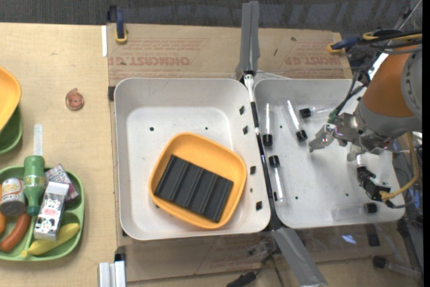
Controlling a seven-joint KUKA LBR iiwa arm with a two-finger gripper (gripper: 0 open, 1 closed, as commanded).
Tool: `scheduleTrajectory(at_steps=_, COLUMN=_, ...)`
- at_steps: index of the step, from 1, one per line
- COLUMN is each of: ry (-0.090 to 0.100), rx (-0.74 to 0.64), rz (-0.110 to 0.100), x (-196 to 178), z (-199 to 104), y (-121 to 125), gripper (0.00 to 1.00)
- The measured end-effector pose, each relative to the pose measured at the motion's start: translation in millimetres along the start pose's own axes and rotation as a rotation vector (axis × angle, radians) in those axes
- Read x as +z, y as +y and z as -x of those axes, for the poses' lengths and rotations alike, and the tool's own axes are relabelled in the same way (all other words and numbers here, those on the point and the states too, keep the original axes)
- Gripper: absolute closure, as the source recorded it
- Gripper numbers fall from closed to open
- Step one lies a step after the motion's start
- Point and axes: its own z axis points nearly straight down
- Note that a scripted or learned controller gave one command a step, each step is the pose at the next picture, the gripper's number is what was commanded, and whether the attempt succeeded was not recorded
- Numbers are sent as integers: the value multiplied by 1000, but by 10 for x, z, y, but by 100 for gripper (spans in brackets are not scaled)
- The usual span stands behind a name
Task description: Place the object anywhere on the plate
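Green toy-food tray (pixel 75 228) beside bins (pixel 124 165)

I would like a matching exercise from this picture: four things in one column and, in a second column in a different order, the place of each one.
Things:
1. yellow plate
2. black ridged block
3. pincer
4. green tray

Places:
A. over the right bin
B. on the wooden bench, left of both bins
C. lying on the yellow plate
D. inside the left bin

Pairs: 1-D, 2-C, 3-A, 4-B
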Motion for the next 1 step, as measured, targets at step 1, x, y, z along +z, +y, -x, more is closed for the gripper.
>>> scheduleTrajectory(at_steps=1, ry=1, rx=84, rz=-1, x=1, z=-80, y=-27, gripper=0)
